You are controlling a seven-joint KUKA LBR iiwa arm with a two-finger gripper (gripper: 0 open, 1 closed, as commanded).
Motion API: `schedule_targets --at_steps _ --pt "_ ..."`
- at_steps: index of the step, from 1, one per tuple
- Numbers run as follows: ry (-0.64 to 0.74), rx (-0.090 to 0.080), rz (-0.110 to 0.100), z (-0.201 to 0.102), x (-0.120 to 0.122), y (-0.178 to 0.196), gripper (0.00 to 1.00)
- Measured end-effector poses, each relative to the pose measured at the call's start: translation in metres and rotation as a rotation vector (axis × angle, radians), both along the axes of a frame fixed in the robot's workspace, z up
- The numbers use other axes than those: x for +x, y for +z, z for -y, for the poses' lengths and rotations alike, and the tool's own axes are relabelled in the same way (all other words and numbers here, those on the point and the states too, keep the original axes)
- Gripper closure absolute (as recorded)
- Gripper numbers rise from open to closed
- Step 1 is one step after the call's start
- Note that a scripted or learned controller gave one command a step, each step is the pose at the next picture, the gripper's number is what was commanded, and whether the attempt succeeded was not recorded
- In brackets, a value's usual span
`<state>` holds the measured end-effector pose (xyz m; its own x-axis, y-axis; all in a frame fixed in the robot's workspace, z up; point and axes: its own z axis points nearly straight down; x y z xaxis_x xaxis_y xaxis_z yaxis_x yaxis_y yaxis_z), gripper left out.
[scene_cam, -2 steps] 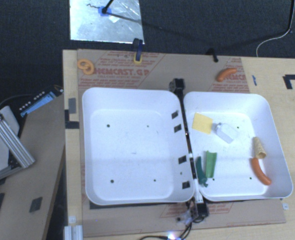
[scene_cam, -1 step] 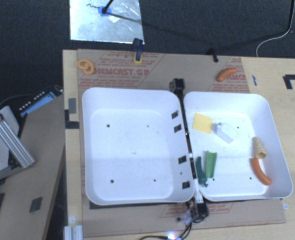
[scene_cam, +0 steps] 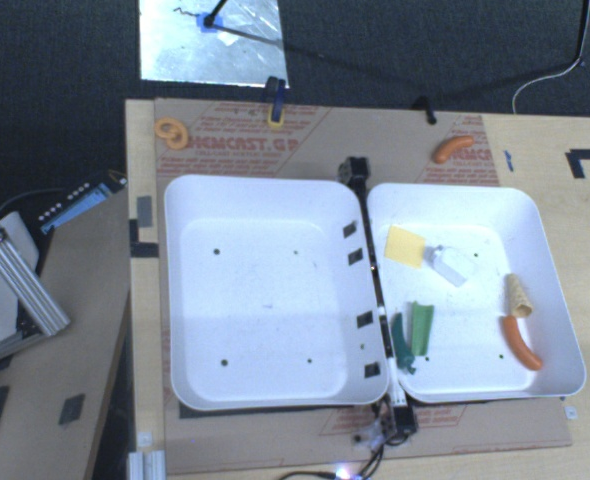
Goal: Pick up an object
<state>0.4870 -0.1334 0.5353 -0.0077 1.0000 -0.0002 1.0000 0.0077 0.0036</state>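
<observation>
The right-hand bin [scene_cam: 550, 268] held all the loose items that could be picked up. A flat yellow square [scene_cam: 406, 246] lay in its far left part, and just to the right of it, touching or nearly touching its corner, sat a small pale grey block [scene_cam: 449, 265]. Nearer the viewer, close to the bin's left wall, lay two green strips [scene_cam: 412, 333] side by side, the left one darker and the right one lighter. Along the right side of the same bin rested a tan, cone-like piece [scene_cam: 517, 294], with an orange sausage-shaped object [scene_cam: 522, 343] just in front of it, its far end close to the cone.

The state of the gripper's fingers could not be told from this view, and nothing could be seen held.

The left-hand bin [scene_cam: 265, 193] sat directly beside the right one, their walls meeting along a row of dark clips. Both bins stood on a brown board [scene_cam: 315, 133]. On the board beyond the bins lay a second orange sausage shape [scene_cam: 453, 148] at the far right, and an orange ring-shaped piece [scene_cam: 172, 132] at the far left. A yellow-and-blue clamp [scene_cam: 274, 101] gripped the board's far edge.
</observation>
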Motion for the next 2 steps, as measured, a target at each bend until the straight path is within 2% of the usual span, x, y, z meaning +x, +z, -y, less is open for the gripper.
schedule_targets --at_steps 1,2 --pt "-0.013 -0.004 0.0 0.077 -0.001 0.0 1.0" --pt "-0.001 0.002 -0.007 0.031 0.0 -0.088 1.0"
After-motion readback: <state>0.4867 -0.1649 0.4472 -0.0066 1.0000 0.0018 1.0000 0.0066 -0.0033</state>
